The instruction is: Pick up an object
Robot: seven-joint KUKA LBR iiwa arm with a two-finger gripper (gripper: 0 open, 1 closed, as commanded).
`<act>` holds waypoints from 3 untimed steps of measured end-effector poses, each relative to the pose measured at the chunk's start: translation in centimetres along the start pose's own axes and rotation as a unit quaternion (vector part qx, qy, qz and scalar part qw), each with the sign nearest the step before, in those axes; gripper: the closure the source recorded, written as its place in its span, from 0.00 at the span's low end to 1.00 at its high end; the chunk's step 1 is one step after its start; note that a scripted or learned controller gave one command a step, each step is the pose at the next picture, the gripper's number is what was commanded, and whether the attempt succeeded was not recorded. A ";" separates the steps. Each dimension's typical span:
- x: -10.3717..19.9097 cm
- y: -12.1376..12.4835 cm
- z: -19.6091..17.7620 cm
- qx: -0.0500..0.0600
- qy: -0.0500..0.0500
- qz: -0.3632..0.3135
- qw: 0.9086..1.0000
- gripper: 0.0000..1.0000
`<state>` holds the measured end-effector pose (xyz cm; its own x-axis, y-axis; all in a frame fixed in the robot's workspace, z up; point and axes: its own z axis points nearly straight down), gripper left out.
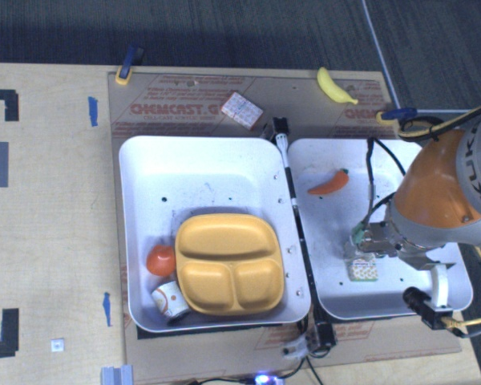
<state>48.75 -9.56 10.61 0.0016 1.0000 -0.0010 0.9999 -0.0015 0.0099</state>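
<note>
Carrot lies slantwise in the right bin, arm low beside it

Carrot (329, 183), a small orange toy with a green tip, sits in the upper left part of the right bin (433, 299). Its long axis runs on a slant: the green end points up and to the right, the tapered orange end down and to the left, toward the wall shared with the left bin (136, 183). It lies flat on the white floor, near that wall but apart from it, with bare floor all round it.

Lower in the same bin lies a small speckled square packet (363, 270), just beside the gripper (367, 241). The gripper hangs low over the middle of the bin, right above the packet and well apart from the carrot. Whether it is released or clenched I cannot tell; the wrist and cabling hide it. The arm's orange band (437, 187) covers the bin's right side.

The left bin is crowded: a yellow divided tray (228, 263) takes up most of the floor, with an orange ball (160, 260) and a small white-and-orange cup (170, 298) pressed against its left edge. On the cardboard behind the bins rest a banana (335, 87) and a patterned box (240, 110).
</note>
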 end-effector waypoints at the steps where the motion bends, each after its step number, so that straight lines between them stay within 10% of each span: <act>1: 0.0 0.1 -1.0 -0.002 -0.001 0.000 1.000 1.00; 2: 0.0 0.1 -1.0 -0.002 -0.001 0.000 1.000 0.00; 3: 0.0 0.3 -2.0 -0.004 -0.001 0.000 1.000 1.00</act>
<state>48.98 -9.60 12.61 0.0026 1.0000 -0.0034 0.9998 -0.0025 0.0173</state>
